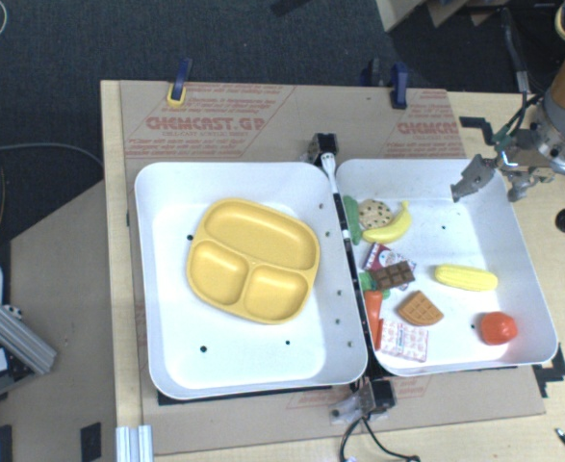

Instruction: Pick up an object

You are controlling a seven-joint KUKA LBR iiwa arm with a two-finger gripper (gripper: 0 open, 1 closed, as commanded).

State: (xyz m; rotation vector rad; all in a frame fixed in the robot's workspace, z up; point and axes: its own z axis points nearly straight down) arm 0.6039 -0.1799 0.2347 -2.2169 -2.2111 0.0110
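My gripper (495, 185) hangs over the far right corner of the right bin (475, 221), open, with nothing between its fingers. Below and left of it lie a banana (391, 225), a cookie (373, 210) and a green piece (351, 218). Nearer the front are a yellow corn cob (466, 277), a red tomato (497, 328), a brown waffle (420, 309), a chocolate bar (393, 276) and an orange carrot (373, 312). All of them rest on the bin floor, apart from the gripper.
A yellow divided plate (253, 259) sits in the left bin (166, 306). A red-and-white packet (403, 341) lies at the right bin's front. Clamps (177, 87) hold the cardboard at the back edge. Cables hang near the arm at right.
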